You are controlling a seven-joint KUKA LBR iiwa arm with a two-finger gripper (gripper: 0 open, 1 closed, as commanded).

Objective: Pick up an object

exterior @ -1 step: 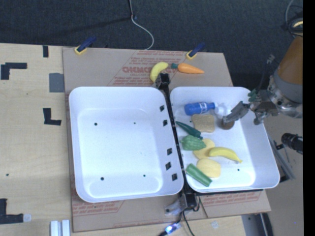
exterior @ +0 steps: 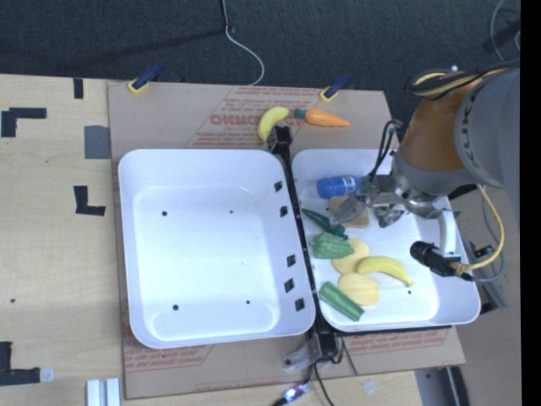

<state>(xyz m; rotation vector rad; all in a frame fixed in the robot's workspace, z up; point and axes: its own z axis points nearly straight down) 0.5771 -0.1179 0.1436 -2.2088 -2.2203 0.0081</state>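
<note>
The right bin [exterior: 439, 311] is holding a blue can [exterior: 336, 185], green vegetables [exterior: 331, 245], a banana [exterior: 385, 267] and a yellow piece [exterior: 359, 289]. The gripper [exterior: 359, 208], at the frame's middle right, is hanging beside the can; its opening cannot be told.

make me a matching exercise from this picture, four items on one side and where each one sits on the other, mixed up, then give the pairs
Things:
1. carrot
2. blue can
3. banana in the bin
4. cucumber

Places:
A. in the right bin, near its front edge, next to the divider
B. on the cardboard behind the bins, beside a second banana
C. in the right bin, toward its back, just left of the gripper
D. in the right bin, right of the yellow pieces in the middle

Pairs: 1-B, 2-C, 3-D, 4-A
</note>
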